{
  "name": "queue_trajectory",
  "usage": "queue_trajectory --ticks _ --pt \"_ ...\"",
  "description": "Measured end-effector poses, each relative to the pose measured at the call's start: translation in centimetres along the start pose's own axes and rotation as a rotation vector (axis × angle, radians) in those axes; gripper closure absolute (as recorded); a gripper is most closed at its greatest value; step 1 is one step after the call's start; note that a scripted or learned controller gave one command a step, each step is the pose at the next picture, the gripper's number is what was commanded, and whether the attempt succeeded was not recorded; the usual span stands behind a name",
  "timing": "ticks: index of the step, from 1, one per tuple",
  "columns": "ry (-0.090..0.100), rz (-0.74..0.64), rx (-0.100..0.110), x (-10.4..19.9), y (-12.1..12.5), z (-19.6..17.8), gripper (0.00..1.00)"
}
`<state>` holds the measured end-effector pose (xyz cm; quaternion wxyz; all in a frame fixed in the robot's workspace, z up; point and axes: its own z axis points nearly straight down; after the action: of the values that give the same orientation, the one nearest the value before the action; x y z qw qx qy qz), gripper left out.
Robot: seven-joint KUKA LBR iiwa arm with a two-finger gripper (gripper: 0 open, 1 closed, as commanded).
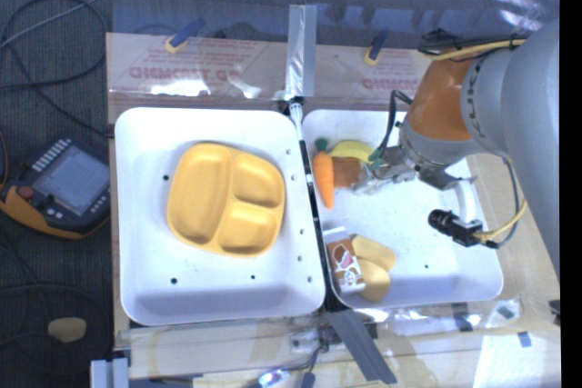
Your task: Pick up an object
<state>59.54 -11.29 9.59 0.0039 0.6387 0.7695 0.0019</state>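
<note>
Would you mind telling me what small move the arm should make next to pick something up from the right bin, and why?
Probably a short shift toward the orange toy carrot, then a descent. The gripper sits low in the right white bin, next to a small brown block and a yellow banana-shaped toy. Nothing is visibly between its fingers, so no grasp has been made.

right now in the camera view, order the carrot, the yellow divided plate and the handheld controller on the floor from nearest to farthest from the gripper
1. Carrot: right bin, by the divider, just left of the gripper.
2. Yellow divided plate: middle of the left bin, past the divider.
3. Handheld controller: on the floor, left of both bins.
</note>
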Motion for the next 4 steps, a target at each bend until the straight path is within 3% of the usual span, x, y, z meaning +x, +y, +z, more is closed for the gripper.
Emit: queue_trajectory --ticks 1,2,3,4 --pt "0.000 0.000 0.000 0.0 0.0 0.0 0.00" --pt "0.009 -0.128 0.015 -4.0 5.5 0.9 0.00" --pt "0.000 -0.130 0.010 -4.1 5.7 0.1 1.00" --pt "0.000 -0.130 0.010 -4.1 5.7 0.1 0.00"
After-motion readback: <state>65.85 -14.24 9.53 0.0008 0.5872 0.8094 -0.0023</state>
